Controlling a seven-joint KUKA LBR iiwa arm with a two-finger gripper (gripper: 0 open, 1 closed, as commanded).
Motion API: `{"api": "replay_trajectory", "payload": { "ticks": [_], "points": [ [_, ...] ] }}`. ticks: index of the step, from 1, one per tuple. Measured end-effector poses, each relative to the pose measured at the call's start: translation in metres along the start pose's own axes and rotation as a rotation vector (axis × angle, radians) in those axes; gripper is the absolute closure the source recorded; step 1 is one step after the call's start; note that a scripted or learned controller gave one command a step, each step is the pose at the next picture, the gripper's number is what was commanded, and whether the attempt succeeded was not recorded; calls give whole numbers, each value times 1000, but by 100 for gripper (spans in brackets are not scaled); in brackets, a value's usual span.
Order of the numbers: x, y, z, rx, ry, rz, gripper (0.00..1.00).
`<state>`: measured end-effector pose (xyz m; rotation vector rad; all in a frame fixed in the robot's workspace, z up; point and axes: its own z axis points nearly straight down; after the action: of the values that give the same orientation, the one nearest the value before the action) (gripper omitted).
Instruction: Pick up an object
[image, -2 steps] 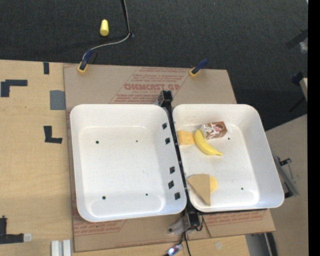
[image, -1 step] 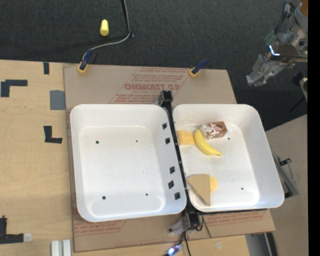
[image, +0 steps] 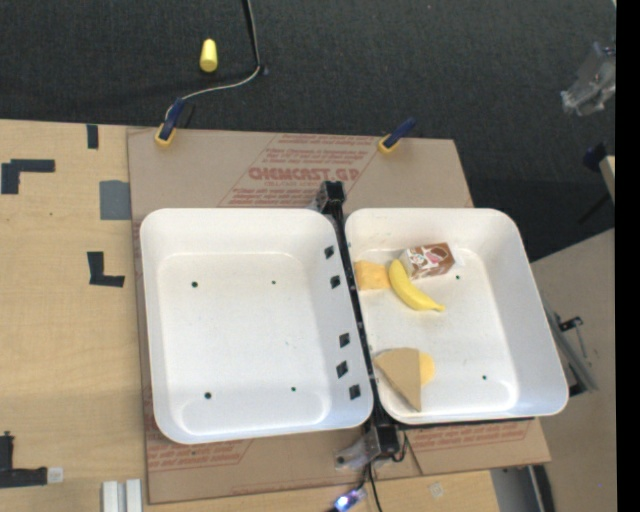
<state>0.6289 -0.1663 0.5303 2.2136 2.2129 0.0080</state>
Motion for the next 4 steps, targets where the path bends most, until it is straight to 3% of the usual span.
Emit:
{"api": "replay_trajectory", "payload": {
  "ticks": [1, 2, 3, 4],
  "points": [
    [-60, -6, -5, 10, 2, 3, 100],
    [-56, -50, 219, 30, 10, 1, 100],
    [-55, -154, 448, 17, 6, 5, 100],
    [-54, -50, 416, 3, 2, -7, 100]
  ]
}}
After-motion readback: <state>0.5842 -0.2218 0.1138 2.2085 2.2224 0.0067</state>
